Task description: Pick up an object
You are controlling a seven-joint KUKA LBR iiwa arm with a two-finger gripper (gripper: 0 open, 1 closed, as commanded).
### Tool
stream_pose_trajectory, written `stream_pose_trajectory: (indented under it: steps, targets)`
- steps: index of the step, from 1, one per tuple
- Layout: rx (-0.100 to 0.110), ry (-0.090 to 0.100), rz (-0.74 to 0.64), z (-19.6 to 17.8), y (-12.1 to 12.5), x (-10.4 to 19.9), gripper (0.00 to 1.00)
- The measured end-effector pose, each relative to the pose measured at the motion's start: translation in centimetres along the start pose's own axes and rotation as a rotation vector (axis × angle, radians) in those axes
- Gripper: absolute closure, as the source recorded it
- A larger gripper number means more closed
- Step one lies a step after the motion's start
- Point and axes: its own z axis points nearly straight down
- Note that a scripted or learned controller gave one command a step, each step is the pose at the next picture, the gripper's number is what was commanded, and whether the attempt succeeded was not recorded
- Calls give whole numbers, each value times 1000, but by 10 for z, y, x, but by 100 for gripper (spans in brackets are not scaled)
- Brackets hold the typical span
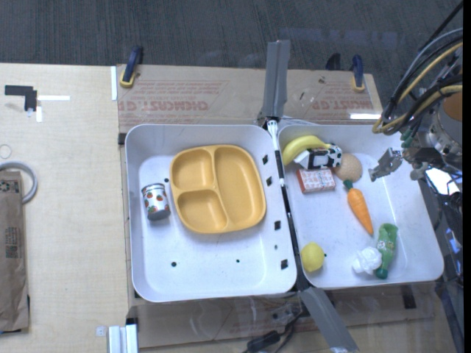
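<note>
Just left of the claw (394, 162), the carrot (359, 209)

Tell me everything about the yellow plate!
The yellow plate is a rounded-square tray that looks like plastic, split by raised ridges into three compartments: two smaller ones on the left, one long one on the right. It lies flat, a little turned, in the left bin. Nothing sits in it. A small printed can stands just left of it, apart.
</note>
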Motion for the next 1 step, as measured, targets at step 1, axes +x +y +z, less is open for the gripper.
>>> stream_pose_trajectory:
  steps: [1]
  targets:
    - [-2,0,-33,119,6,27,0]
